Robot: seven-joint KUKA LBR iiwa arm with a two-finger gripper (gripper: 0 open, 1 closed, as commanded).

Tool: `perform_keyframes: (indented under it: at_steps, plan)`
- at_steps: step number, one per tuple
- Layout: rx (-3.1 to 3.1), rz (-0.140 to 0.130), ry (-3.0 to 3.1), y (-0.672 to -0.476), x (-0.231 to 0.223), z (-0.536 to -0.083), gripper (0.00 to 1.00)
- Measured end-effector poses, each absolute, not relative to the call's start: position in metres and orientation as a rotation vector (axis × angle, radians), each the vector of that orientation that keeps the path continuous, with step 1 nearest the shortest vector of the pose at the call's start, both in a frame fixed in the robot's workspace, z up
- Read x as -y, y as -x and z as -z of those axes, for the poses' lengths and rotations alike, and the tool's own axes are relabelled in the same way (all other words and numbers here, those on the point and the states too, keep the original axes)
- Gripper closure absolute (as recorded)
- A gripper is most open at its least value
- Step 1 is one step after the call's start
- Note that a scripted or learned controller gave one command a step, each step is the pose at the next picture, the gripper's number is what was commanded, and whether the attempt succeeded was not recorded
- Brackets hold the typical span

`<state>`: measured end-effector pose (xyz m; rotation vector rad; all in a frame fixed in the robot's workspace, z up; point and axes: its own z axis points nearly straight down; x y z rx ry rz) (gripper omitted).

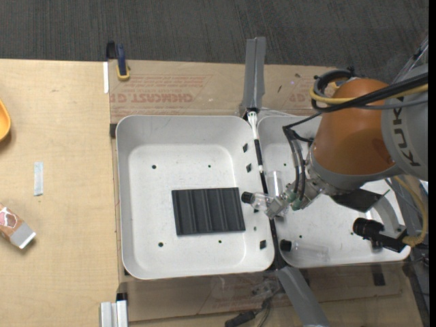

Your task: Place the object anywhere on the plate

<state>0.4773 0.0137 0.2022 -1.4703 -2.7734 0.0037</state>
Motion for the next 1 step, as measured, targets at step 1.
perform_keyframes:
  at_steps: [1]
  plan:
    - [2.774, -0.003, 1.473, -0.4779, -0.0827, -0.2495, 1.00]
